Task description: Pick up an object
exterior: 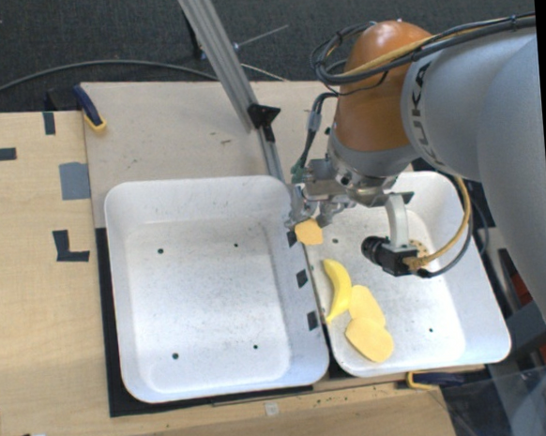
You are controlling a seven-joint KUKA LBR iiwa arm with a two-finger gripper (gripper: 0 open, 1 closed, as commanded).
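Observation:
My gripper [311,221] hangs over the left edge of the right bin [452,339], under the grey wrist with its orange band. A small yellow-orange block [308,233] sits pinched between the fingertips, just above the rim where the two bins meet. Below it in the right bin lie a yellow banana [336,287] and a pale yellow lumpy piece [367,325], touching each other. The wrist hides the bin's upper left corner.
The left bin [203,284] lies beside the right one, their rims touching. A slanted metal rail [228,65] runs down from the top to the bins' junction. A black cable connector [389,255] hangs from the arm over the right bin.

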